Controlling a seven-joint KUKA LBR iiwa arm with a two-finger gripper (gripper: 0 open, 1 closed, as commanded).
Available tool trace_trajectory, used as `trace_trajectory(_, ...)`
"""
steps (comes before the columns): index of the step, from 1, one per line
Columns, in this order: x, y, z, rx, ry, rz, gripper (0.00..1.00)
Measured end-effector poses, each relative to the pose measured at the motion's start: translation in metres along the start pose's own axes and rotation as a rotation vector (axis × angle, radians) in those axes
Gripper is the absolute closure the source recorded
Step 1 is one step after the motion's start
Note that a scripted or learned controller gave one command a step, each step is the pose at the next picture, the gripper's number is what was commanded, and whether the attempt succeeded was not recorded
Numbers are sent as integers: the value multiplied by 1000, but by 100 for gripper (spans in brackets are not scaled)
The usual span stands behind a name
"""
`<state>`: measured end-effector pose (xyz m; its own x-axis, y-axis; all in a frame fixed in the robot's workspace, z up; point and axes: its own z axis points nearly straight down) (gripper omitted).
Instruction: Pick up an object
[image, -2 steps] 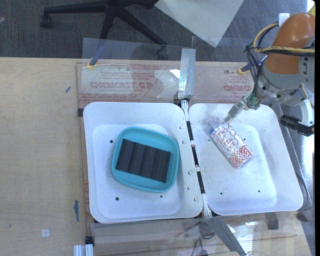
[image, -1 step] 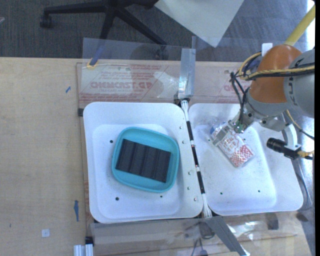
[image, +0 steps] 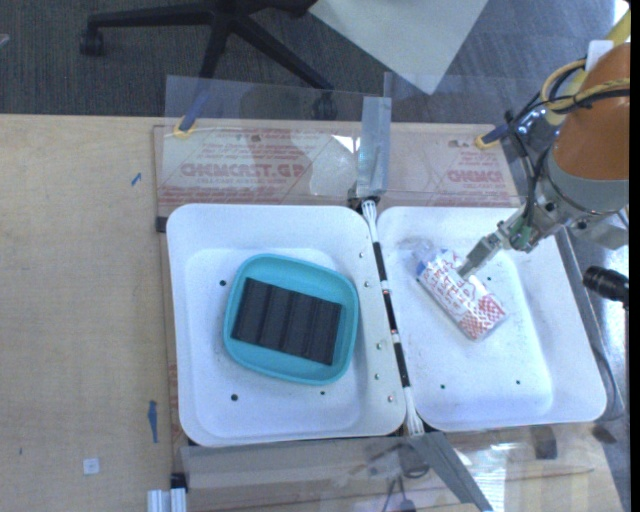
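Note:
A red-and-white patterned packet (image: 461, 294) lies at a slant in the right bin (image: 520, 390), near its back left. My gripper (image: 470, 262) reaches down from the right and its tip sits at the packet's upper edge, touching or just above it. The packet rests on the bin floor. In the left bin (image: 200, 400) sits a teal dish (image: 290, 318) with a ribbed black block (image: 286, 320) inside it.
A raised divider (image: 385, 310) runs between the two bins. A clear plastic sheet and a metal bracket (image: 373, 145) stand behind them. The arm's orange band and cables (image: 590, 110) hang over the right bin's back right corner.

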<state>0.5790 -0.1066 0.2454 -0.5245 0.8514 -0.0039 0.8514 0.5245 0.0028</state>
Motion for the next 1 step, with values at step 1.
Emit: trace_trajectory(1, 9, -49, 92, 1, 2, 63, 0)
